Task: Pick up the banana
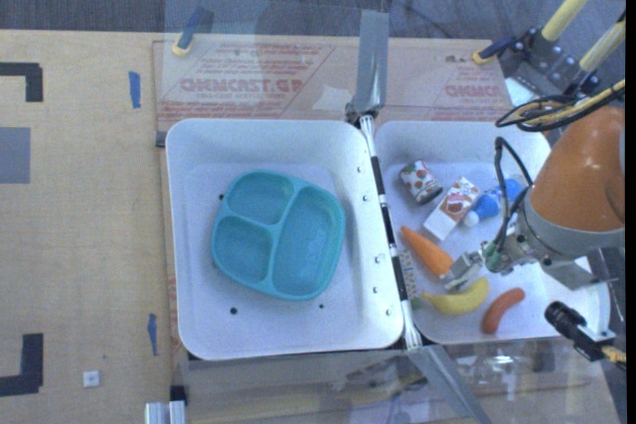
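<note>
The yellow banana [458, 301] lies curved near the front edge of the right bin [566, 333], between an orange carrot [427, 251] and a reddish sausage [502, 309]. My gripper [464, 270] reaches in from the right and hangs just over the banana's upper middle, close to or touching it. The grey wrist and orange band [586, 184] sit above and to the right. I see nothing lifted off the bin floor.
The right bin also holds a small can [419, 182], a white carton [454, 208] and a blue object [490, 204] towards the back. A teal divided plate [278, 233] lies in the left bin [199, 164]. A ridge [383, 233] separates the bins.
</note>
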